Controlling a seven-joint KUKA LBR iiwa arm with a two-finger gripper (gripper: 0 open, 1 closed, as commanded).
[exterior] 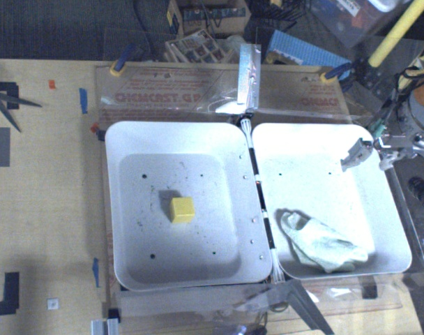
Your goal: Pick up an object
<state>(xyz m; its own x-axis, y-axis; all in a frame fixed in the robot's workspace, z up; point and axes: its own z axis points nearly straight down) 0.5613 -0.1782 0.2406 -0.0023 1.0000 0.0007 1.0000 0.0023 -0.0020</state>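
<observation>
Pale wooden surface (44, 187) carries 2 white bins. One small yellow foam cube (183, 209) sits alone mid-floor of the left bin (128, 145), well apart from the jaws (369, 153), apparently apart and empty, at the right bin's (400, 257) far edge. Best approach: centre above the cube, descend vertically, straddle it squarely.

Wooden bench (44, 208), cluttered dark floor (58, 12)

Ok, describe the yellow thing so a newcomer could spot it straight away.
Look at the left white bin of the two side by side. Near the middle of its floor sits a small yellow block, alone. It is solid and bright, unlike the crumpled pale cloth lying in the right bin.
</observation>
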